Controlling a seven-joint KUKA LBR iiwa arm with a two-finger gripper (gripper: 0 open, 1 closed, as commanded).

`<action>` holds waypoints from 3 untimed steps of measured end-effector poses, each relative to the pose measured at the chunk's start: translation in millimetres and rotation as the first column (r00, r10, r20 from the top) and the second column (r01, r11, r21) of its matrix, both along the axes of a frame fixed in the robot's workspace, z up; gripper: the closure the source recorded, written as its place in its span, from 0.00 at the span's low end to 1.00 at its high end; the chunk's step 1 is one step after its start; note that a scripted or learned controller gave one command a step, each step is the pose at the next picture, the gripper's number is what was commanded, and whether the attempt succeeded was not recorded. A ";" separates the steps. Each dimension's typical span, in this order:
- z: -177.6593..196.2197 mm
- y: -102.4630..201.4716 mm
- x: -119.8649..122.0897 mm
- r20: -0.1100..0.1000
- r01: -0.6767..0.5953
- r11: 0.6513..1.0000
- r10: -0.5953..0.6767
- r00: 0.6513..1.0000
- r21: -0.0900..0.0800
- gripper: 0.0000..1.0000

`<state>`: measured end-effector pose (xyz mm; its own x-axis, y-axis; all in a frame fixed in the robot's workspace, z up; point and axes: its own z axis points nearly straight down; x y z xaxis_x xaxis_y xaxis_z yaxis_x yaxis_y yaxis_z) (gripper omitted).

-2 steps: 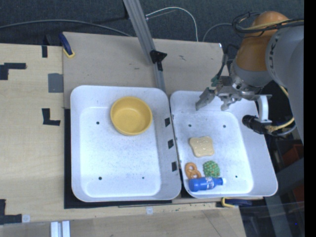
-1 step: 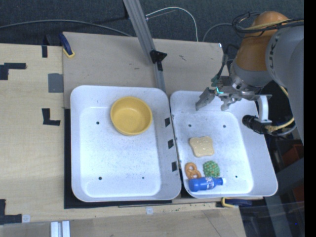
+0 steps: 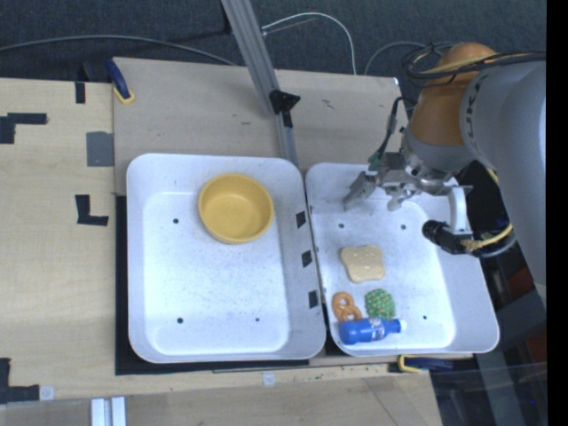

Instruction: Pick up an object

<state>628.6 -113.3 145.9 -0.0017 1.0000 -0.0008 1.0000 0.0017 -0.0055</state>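
Note:
My gripper [image 3: 375,197] hangs over the far part of the right bin [image 3: 461,313], its two fingers spread apart and nothing between them. Below it in the same bin lie a pale beige slice of bread [image 3: 362,262], a brown pretzel [image 3: 345,305], a green bumpy vegetable [image 3: 380,303] and a blue bottle [image 3: 369,329] on its side near the front wall. The bread is the nearest of these to the fingers, still clearly apart from them. A yellow bowl [image 3: 235,207] stands upright in the left bin [image 3: 160,327].
A grey slanted pole [image 3: 257,56] crosses the bench behind the bins, ending in a black clamp [image 3: 284,102]. Cables run along the back edge. The grey arm with its orange band [image 3: 444,87] fills the upper right.

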 end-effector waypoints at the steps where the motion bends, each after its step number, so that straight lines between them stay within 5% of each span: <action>1: -54.6 1.0 -1.8 -0.002 0.000 1.000 0.000 1.000 0.000 0.00; 2: -41.2 1.7 -0.4 0.002 -0.002 1.000 0.002 1.000 0.001 1.00; 3: 19.1 -5.8 0.5 0.010 0.001 1.000 -0.001 1.000 0.000 1.00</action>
<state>629.1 -119.1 165.0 -0.0005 1.0000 -0.0013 1.0000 0.0005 0.0048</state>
